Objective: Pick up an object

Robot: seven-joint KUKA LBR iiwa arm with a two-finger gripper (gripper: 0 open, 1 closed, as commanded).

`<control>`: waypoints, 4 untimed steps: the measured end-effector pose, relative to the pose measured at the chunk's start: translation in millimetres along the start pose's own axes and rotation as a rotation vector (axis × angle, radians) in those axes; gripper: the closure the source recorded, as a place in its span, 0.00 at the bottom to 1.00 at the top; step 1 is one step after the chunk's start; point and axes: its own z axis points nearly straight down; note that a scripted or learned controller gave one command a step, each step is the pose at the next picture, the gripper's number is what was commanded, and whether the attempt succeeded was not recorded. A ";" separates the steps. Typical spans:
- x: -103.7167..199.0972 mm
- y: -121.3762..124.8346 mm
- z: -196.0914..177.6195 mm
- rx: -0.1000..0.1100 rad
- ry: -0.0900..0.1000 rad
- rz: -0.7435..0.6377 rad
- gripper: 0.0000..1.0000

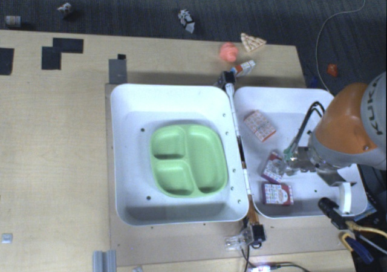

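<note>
Claw [289, 164] sits low in the right bin [302, 97], at about 9 o'clock from the orange band [344, 123] on the arm. It is right over a small red and white packet [274, 170]. Whether the claw is apart or together cannot be told from this high up, and nothing shows clearly between its tips.

A second red packet [277, 193] lies just beside the first, at 6 o'clock from it. A pink checkered packet [260, 126] rests farther off at 11 o'clock. The green divided plate [187, 159] lies in the left bin [121, 162].

Flat packets are hard to pinch. The claw may slide off, or push the packet into its neighbor. It might also come up with nothing.
</note>
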 end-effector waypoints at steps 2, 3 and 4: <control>1.4 2.0 -10.6 -0.003 0.002 -0.002 1.00; 1.5 1.9 -10.6 -0.003 0.003 -0.002 0.00; 20.4 -2.0 12.6 0.005 -0.004 0.002 0.00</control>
